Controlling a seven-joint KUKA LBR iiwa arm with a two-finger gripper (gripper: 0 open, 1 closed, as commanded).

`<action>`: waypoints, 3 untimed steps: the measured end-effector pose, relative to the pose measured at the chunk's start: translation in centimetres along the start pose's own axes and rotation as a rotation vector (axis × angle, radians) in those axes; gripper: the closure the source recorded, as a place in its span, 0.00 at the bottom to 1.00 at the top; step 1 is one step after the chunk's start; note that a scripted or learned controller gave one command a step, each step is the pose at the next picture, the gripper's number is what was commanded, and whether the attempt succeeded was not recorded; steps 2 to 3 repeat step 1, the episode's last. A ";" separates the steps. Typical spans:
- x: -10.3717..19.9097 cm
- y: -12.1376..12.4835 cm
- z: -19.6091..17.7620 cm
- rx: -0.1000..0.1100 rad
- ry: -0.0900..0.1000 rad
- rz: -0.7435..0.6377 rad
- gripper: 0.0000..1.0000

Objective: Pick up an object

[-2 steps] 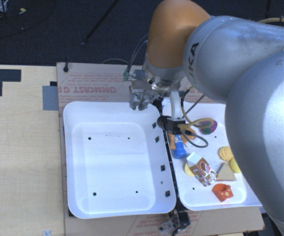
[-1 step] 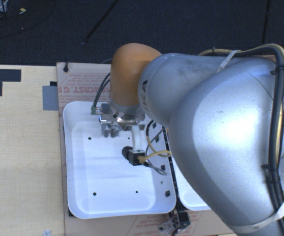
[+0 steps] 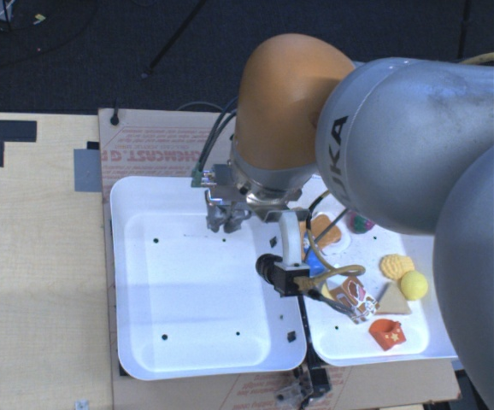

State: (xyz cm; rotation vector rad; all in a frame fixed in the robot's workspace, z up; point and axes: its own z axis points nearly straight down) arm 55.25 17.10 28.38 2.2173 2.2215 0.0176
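Observation:
My gripper (image 3: 224,219) hangs over the back right part of the left white bin (image 3: 144,331), close to the bin floor, with nothing visibly held. The objects lie in the right bin (image 3: 418,344): a brown, white and red item (image 3: 351,296), a red block (image 3: 388,334), a tan wedge (image 3: 392,301), a yellow ball (image 3: 414,285), a yellow ridged piece (image 3: 393,266), an orange piece (image 3: 324,229) and a small pink and green item (image 3: 362,224). The arm hides much of the right bin's back half.
The big grey arm with its orange band (image 3: 290,101) spans the right side above the right bin. A ridge (image 3: 302,323) separates the two bins. A cardboard sheet (image 3: 153,143) lies under them, and bare bench (image 3: 33,272) extends to the left.

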 end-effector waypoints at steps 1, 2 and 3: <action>2.5 7.1 -1.5 0.007 -0.005 -0.001 1.00; 2.5 7.1 -1.5 0.007 -0.005 -0.001 1.00; 2.5 7.1 -1.5 0.007 -0.005 -0.001 1.00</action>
